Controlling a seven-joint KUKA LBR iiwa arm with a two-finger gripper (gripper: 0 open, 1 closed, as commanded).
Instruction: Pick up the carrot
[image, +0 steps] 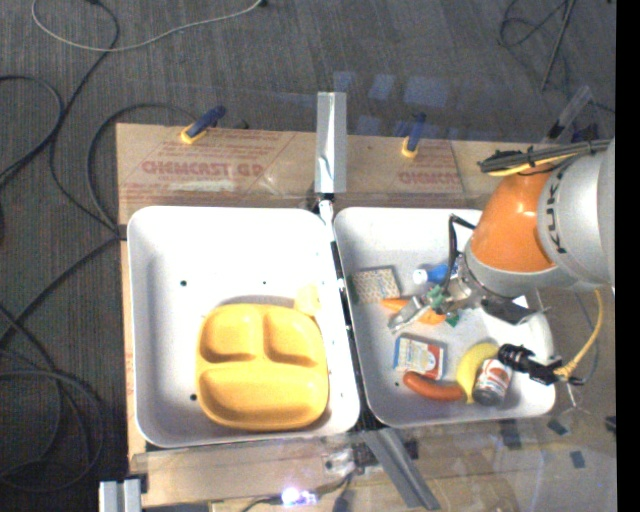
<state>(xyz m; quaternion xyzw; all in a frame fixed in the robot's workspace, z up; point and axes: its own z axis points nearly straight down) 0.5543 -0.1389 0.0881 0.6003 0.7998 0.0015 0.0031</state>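
L bin, the shallow white plastic tray (160, 250), holds a yellow moulded plastic plate w/ three compartments (264, 366), well apart from the work.

R bin, the second shallow white tray (400, 225), is crowded. Going across: a small speckled grey-brown square packet (375, 284) near its 10 o'clock corner; the slim orange carrot (399, 303) just below it, only its left tip poking out from under the tool; a small white-and-blue carton w/ a red label (419, 355) towards 6; a red-orange sausage-shaped toy (434, 388) at 6; a yellow banana-like piece (473, 362) and a red-and-white tin can (492, 380) at 5.

The metal two-finger gripper (428, 305) sits right over the carrot's right end, abt mid-bin. Can't tell if it's released or clenched (the grey-and-orange arm (530, 225) and glare hide that), so no hold is confirmed.

Risks, as I judge: an off-centre pinch on a thin tapered thing could squirt it out towards 9; the carton just beside at 6 may get nudged.

Room: free floor at 12 o'clock; straight up is the safest way out.
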